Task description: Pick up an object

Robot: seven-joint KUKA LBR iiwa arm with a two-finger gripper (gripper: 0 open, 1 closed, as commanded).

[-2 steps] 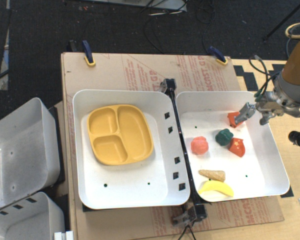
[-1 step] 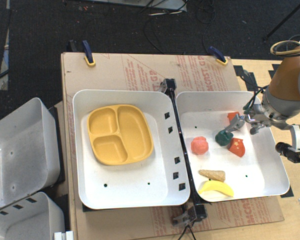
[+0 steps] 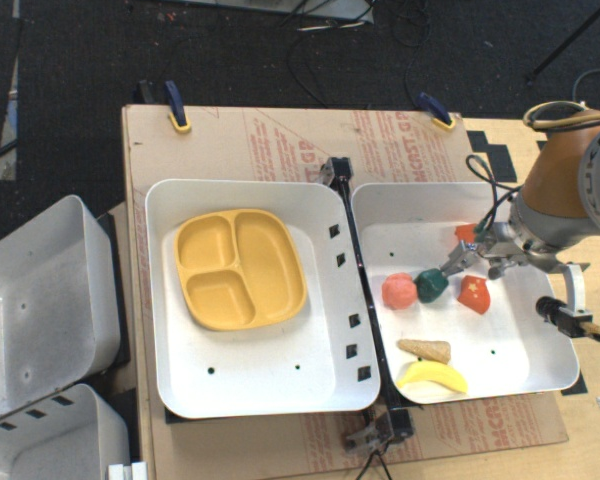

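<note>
- Reaching in from the right, the pincer [image 3: 458,258] is lowered into the right bin [image 3: 550,368], beside the dark green object [image 3: 432,285].
- Nothing is seen gripped; whether it is clenched cannot be told.

We see a cardboard-covered worktop [image 3: 280,133] on dark carpeted floor [image 3: 70,58], black cables [image 3: 320,58] trailing behind it, and spare white bins [image 3: 40,298] stacked off to the left.
</note>
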